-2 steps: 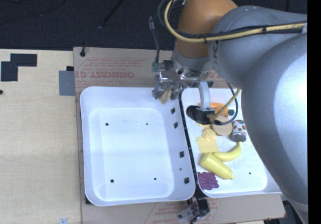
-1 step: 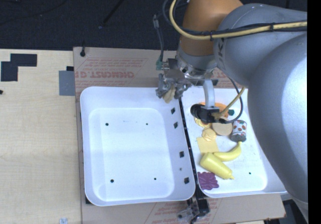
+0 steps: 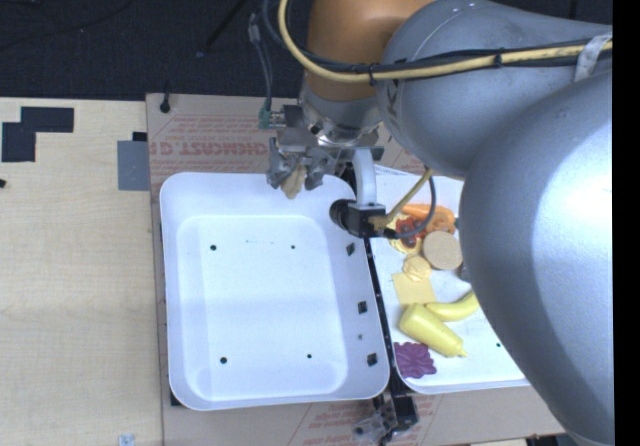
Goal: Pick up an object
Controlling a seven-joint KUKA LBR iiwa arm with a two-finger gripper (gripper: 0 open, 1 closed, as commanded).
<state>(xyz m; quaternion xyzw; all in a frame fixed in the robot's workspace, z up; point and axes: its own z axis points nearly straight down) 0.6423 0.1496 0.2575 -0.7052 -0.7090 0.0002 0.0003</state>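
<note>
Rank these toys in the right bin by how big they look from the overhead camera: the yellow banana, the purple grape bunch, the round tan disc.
1. Yellow banana, clearly largest.
2. Purple grape bunch and round tan disc look alike in size; I can't rank them.

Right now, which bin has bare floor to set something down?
The left bin has open floor between all four walls. The right bin is crowded: banana, yellow bottle, purple grapes, round cracker packed beside the divider.

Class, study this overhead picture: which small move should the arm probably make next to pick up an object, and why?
Probably shift the gripper toward the right white bin: it hangs over the left white bin's far rim, while the yellow plastic banana and purple grape bunch lie there.
</note>
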